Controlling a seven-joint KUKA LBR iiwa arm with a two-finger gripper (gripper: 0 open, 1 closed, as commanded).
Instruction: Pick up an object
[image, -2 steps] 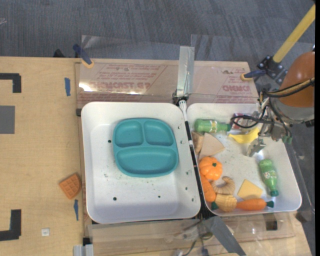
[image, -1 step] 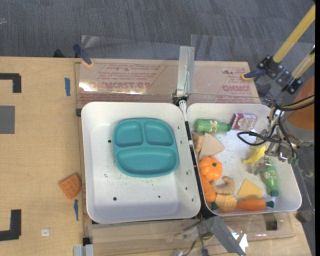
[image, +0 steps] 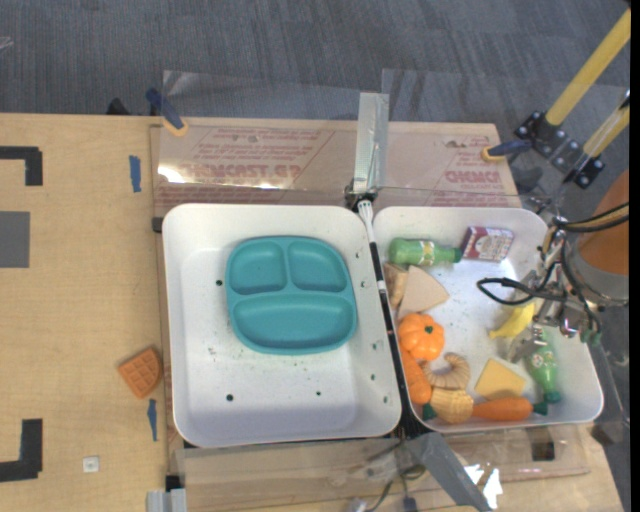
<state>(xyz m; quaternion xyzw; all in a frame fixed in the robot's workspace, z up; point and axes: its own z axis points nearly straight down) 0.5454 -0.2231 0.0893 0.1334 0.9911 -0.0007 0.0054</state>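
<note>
Though its state cannot be told, metal pincer (image: 537, 335) over smooth yellow banana (image: 512, 322) in glossy right bin (image: 590, 400).

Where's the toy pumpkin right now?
The orange pumpkin sits in the right bin, near its left wall, just below the tan wedge and above the croissant.

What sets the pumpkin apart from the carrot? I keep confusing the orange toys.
The pumpkin is round with a green stem; the carrot is long and lies flat. The pumpkin sits by the right bin's left wall, the carrot along its near edge. Both are orange.
</note>
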